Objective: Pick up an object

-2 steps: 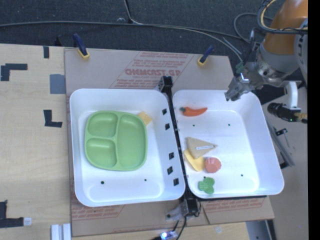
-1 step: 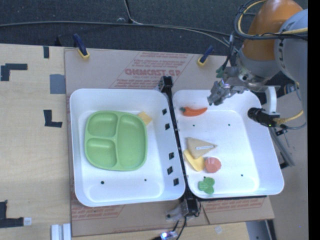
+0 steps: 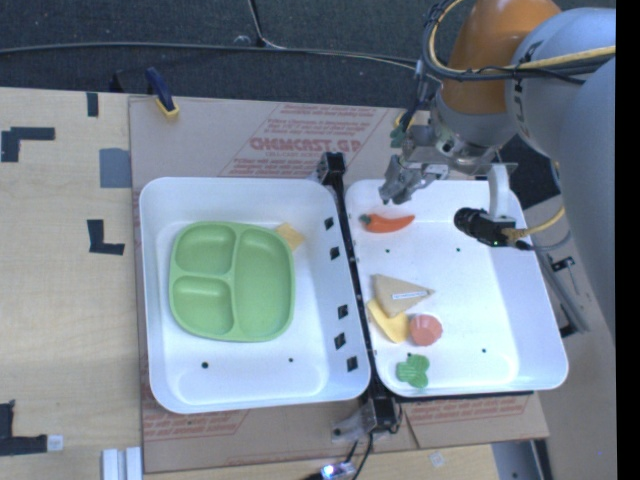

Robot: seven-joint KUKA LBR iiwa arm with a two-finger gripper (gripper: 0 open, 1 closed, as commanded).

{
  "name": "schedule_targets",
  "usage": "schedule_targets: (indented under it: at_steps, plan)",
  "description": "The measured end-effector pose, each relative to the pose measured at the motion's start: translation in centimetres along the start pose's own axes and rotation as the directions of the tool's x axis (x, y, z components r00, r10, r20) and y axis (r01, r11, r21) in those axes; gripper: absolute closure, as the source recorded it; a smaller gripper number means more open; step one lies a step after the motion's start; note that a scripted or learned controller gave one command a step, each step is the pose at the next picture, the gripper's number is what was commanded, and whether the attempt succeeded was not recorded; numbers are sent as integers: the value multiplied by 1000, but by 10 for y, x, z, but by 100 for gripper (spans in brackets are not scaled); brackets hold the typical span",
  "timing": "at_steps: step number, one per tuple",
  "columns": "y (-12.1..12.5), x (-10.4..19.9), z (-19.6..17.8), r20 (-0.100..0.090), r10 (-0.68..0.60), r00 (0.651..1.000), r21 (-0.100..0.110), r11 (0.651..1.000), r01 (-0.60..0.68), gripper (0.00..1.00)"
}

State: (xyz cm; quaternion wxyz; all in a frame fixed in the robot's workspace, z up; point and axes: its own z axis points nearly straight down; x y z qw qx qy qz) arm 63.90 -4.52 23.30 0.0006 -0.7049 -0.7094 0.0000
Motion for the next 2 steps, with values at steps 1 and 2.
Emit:
schedule_targets:
  at_steps: [1, 2]
  plan:
    - [5, 48, 8, 1, 1, 1000, 1, 1000, -1, 100]
    - [-3, 107, 1, 0, 0, 1000, 0, 1000, 0, 100]
